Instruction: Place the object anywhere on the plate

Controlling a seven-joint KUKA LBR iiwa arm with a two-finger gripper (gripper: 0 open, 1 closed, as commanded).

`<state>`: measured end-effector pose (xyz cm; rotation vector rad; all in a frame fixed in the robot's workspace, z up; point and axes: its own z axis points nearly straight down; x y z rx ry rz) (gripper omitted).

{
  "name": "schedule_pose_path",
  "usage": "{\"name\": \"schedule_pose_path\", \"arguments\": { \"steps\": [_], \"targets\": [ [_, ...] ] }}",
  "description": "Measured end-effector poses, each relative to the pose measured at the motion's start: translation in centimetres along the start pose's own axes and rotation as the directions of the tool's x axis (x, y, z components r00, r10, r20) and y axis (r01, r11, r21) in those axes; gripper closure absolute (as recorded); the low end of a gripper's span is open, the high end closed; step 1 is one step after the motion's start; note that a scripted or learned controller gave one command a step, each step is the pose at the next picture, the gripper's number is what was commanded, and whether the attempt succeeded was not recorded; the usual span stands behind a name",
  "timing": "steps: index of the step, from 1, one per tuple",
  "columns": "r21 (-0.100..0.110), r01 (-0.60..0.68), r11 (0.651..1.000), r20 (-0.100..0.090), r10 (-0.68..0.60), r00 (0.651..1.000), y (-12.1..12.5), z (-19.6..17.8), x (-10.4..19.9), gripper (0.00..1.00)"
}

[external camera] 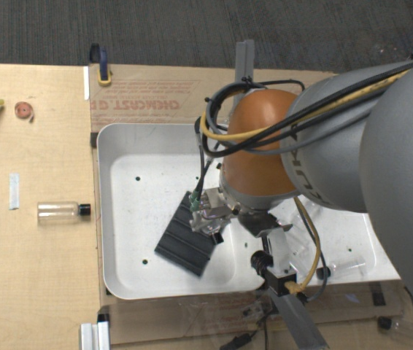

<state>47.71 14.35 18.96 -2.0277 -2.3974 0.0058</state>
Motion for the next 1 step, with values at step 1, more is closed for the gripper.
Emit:
{"name": "schedule_pose_path", "arguments": {
  "steps": [1],
  "targets": [
    [0.001, 0.087, 0.996, 0.001, -0.087, 0.996, 7.72, 2.71, 6.56, 1.0]
  ]
}}
